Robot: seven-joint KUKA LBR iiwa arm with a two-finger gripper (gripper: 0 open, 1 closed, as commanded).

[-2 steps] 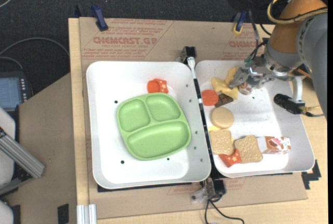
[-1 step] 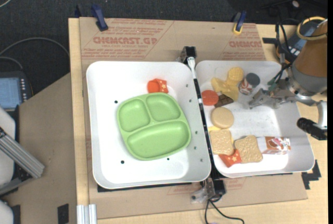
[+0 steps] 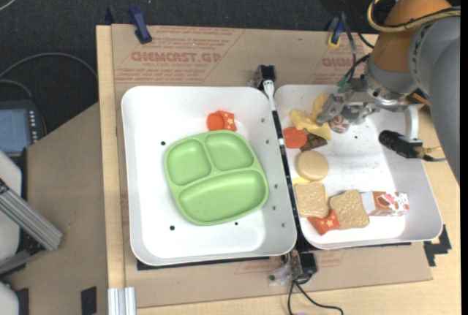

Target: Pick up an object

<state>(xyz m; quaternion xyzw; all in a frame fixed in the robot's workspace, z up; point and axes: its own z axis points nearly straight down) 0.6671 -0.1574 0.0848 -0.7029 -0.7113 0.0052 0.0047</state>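
Gripper [image 3: 338, 116]: low over the right bin [image 3: 409, 182] far-left corner; I cannot tell its opening or hold.
Yellow toy food [image 3: 301, 118]: I judge it light, stiff, slick; take its narrow sides.

Light: bright, even overhead light is falling on both bins.
Glare: the white bins [image 3: 139, 182] are washing out slightly.
Shadows: soft, short ones are lying under the green tray [image 3: 216, 176].
Focus: the end effector [image 3: 338, 115] is looking slightly blurred.
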